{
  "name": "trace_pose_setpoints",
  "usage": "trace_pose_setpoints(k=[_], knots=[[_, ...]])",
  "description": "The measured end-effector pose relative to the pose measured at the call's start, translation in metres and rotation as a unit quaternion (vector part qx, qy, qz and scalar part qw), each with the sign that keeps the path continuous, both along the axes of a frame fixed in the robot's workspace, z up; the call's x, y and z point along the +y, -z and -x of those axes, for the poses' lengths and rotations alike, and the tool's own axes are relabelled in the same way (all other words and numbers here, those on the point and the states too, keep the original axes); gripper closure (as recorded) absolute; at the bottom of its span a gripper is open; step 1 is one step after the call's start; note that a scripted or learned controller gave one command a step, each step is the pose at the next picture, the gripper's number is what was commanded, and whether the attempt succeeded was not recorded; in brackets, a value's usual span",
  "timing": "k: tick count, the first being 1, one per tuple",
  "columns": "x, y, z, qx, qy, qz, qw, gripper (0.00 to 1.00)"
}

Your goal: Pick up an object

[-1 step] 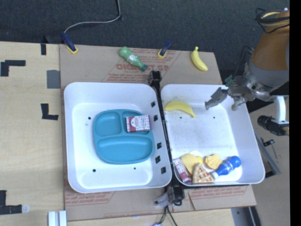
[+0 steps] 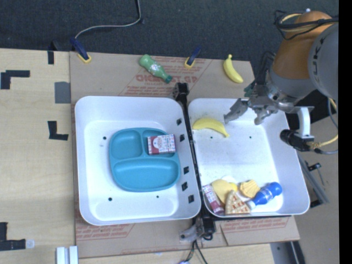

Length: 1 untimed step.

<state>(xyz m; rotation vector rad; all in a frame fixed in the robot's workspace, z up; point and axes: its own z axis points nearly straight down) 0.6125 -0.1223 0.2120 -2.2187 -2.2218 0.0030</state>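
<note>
Approach step: tool (image 2: 245, 115) spread wide, holding nothing, above right bin (image 2: 286, 164); next move is down toward banana (image 2: 210, 126) at its 9 o'clock.

1 fixed camera above the bench (image 2: 33, 147), angled down, probably mid-distance, both bins (image 2: 82, 164) framed

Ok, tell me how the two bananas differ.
The banana in the right bin lies flat on the bin floor near the divider, running left to right; the banana on the cardboard lies outside both bins, angled more steeply and looking smaller. Both are yellow and curved.
</note>
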Motion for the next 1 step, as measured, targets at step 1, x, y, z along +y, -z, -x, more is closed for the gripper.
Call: trace_pose_setpoints(k=[1], knots=[[0.0197,0.1260,-0.0405,-0.003,0.000,0.0003,1.0000,0.00]])
